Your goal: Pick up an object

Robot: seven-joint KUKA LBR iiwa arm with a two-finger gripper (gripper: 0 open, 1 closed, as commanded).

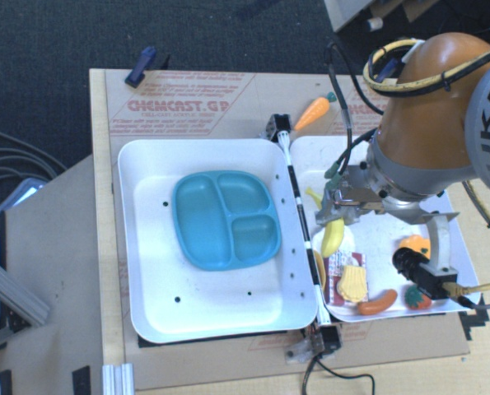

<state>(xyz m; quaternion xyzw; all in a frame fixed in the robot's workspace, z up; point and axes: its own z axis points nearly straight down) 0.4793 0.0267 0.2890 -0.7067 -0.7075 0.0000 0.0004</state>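
My gripper (338, 213) is low over the left part of the right bin (385, 156), beside the divider. Directly under its tip lies a yellow banana-shaped piece (333, 238), and the gripper body hides the piece's upper end. A small yellow bit (314, 197) shows just left of the gripper. Nearer the front lie a red and white packet with yellow fries (349, 279) and a red sausage (376, 304). An orange piece (413, 244) and a red and green piece (417, 297) sit on the right side.
The left bin (146, 220) holds a blue divided plate (226, 219). An orange carrot (312, 113) lies on the bench behind the bins. A blue object (140, 67) rests at the bench's far left corner. The arm covers the right bin's back half.
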